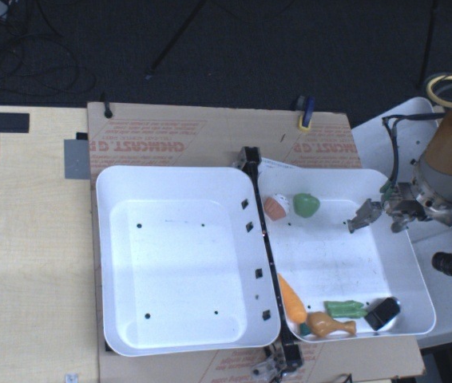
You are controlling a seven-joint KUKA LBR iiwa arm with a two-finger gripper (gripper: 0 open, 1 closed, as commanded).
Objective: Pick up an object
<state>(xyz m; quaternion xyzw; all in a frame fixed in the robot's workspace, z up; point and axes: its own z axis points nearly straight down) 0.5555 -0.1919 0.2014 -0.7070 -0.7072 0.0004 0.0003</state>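
The gripper (378, 215) hung over the right bin (406, 250) near its right wall, fingers spread apart with nothing between them. That bin's middle lay open. At its near edge sat an orange carrot (291, 298), a tan gourd (327, 324), a green piece (344, 309) and a black block (382, 313); by its far-left corner, a pink object (275, 207) and a green ball (306, 205). The left bin (106, 214) adjoined.

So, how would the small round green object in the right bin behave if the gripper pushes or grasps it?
The small round green object looks rounded, so a push would probably roll it, perhaps toward the pinkish piece close beside it. Its curved sides may slip out of a two-finger pinch. It seems small and probably light. The gripper hangs over the right white bin, apart from it.
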